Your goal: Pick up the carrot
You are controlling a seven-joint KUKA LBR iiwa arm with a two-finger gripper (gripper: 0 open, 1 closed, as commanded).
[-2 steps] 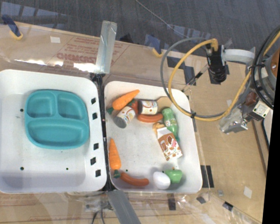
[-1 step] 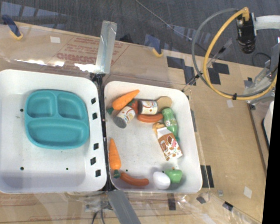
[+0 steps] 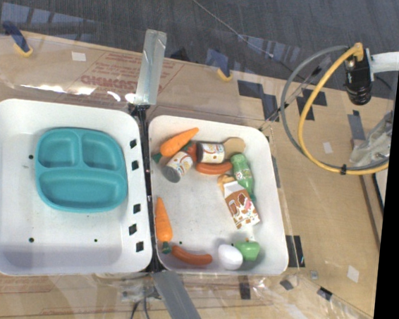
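Wide view first: the bench [image 3: 320, 224], with the two bins side by side. The left bin [image 3: 6, 241] carries just a teal plate [image 3: 80, 169], so nothing to do there. All the action is in the right bin [image 3: 201, 212], and it's crowded.

There are two candidates. One carrot [image 3: 179, 140] lies on a diagonal in the far left corner, its green end down by a small can [image 3: 179, 164]. The second carrot [image 3: 163, 219] lies along the left wall, its lower end close to a red sausage [image 3: 189, 255].

As for the gripper, I can't tell its state from here, so call the step the approach.

My read is to go for the corner carrot. The one by the wall looks tight, and a finger on that side would likely strike the wall. On the corner one, turn the wrist so the jaws cross the carrot's width at mid-body, on the fat orange part. Come straight down and go in wide. Stay clear of the can, since a nudge there could roll the carrot away.
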